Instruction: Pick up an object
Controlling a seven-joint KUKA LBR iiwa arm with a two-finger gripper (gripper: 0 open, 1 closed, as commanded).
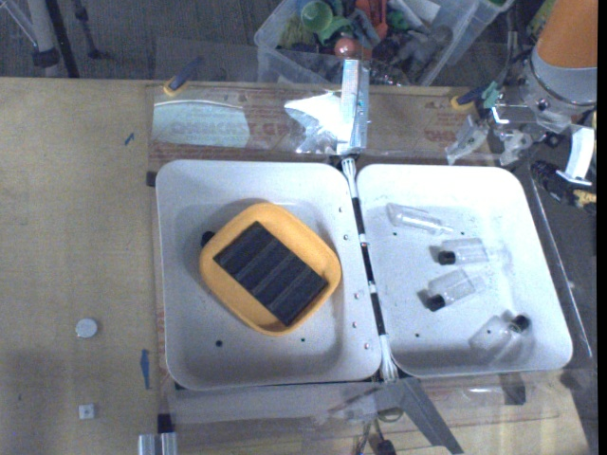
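No legible text or labels.

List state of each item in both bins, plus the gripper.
Yellow pad: flat in left bin, dark side up.
Four clear bottles: all on their sides in right bin.
Gripper: above the right bin's far corner, holding nothing visible.

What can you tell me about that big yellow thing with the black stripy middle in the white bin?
The yellow object is a rounded-corner square slab, orange-yellow around the rim, with a dark panel on top divided into strips by thin lines. It looks like smooth plastic. It lies flat, face up, turned at a diagonal, in the middle of the left bin. It rests on the bin's floor and stands apart from the walls. A small dark bit shows at its upper left edge; I can't tell what that is.
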